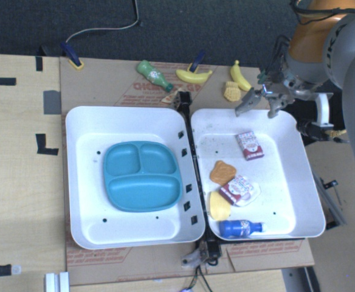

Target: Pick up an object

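Observation:
The right bin holds a small red and white carton, an orange biscuit-shaped piece, a red and white packet, a yellow piece and a blue bottle lying on its side. My gripper hangs above the bin's far edge, up and right of the carton. Its two fingers are spread apart with nothing between them.
The left bin holds a blue divided plate. Behind the bins on the cardboard lie a green bottle, two bananas and a yellow waffle-like piece. A cable runs at the back.

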